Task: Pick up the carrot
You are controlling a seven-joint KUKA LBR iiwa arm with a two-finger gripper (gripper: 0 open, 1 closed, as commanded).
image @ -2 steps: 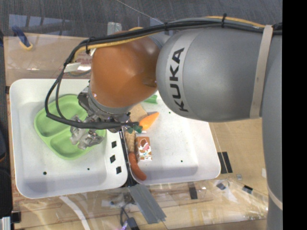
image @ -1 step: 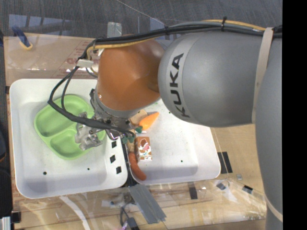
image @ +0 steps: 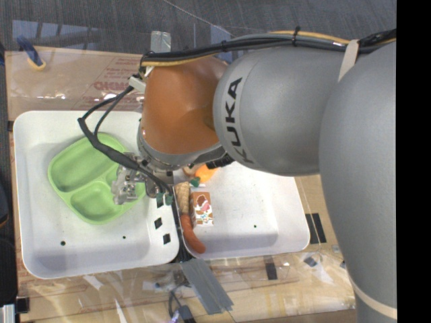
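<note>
Arm: the big grey arm (image: 296,99) with its orange band (image: 176,110) hangs low over where the two bins meet.
Gripper: the metal two-finger gripper (image: 128,186) sits over the right edge of the green plastic divided plate (image: 81,173) in the left white bin (image: 34,200); I cannot tell if it grips anything.
Carrot: the small orange carrot (image: 204,174) lies at the left edge of the right white bin (image: 269,227), partly hidden by the arm.
Nearby: a small printed box (image: 201,208) and a long red-brown sausage (image: 190,235) lie just below the carrot.

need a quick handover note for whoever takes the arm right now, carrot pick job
Gripper: low over the left bin, at the right edge of the green plate; whether it is open or shut is unclear.
Carrot: in the right bin, mostly hidden under the arm, above a small carton and a sausage.
Done: nothing visibly picked.
Left: get to the carrot, grasp, lift.
</note>
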